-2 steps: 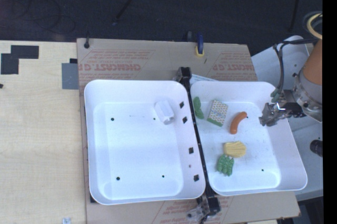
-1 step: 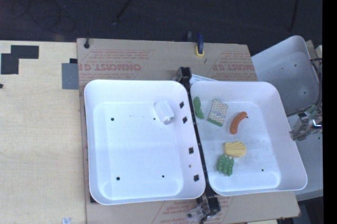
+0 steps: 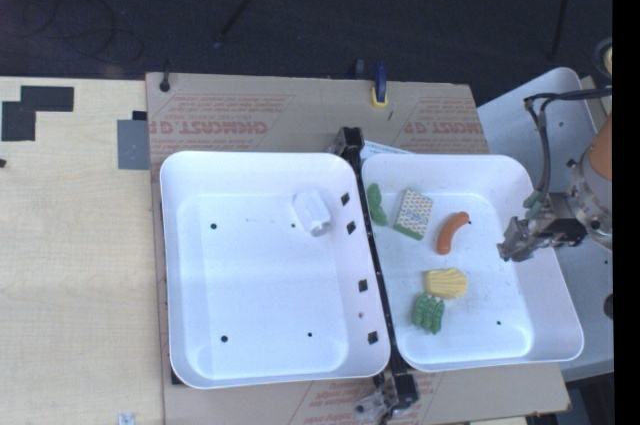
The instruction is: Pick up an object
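Note:
The right bin (image 3: 545, 338) holds an orange sausage-shaped piece (image 3: 452, 231), a pale speckled block (image 3: 413, 213), a green piece (image 3: 376, 204) by the bin's left wall, a yellow corn-like piece (image 3: 446, 283) and a dark green piece (image 3: 428, 313). In the left bin (image 3: 190, 333) lies a white cup-like object (image 3: 312, 211), near the back. My gripper (image 3: 517, 244) hangs over the right bin's right side, about 60 px right of the orange piece. Nothing shows between its fingers.
Black clamps (image 3: 352, 145) sit along the divide between the two bins. Both bins rest on a cardboard sheet (image 3: 250, 113) with a blue-and-yellow clamp (image 3: 380, 88) at its back edge. Cables (image 3: 545, 128) run above the gripper at the right.

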Controlling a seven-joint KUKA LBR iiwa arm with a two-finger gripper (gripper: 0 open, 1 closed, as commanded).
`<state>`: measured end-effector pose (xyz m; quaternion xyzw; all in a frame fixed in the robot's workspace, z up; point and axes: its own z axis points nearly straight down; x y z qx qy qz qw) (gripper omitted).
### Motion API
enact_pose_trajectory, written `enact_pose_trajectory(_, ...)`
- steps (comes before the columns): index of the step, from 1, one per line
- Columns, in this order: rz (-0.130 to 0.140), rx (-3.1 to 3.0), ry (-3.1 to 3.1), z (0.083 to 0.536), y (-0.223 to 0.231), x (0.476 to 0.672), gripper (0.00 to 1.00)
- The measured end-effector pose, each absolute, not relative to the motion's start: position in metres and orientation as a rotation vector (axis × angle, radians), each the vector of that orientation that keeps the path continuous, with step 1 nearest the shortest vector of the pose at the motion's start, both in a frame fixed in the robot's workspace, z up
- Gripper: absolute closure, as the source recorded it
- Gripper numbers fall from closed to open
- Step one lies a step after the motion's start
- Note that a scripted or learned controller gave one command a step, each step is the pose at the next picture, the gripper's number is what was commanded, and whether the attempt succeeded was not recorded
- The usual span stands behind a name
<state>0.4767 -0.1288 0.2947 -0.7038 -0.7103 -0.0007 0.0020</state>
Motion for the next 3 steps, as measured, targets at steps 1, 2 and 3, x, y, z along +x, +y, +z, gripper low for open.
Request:
enact_pose_trajectory(1,-0.002,-2.204,-2.234,0.311,-0.007,0.476,1.00)
enact_pose_trajectory(2,-0.021,-2.219,-2.238,0.496,0.074,0.547,1.00)
enact_pose_trajectory(3,0.007,-2.197,-2.237,0.473,0.207,0.472,1.00)
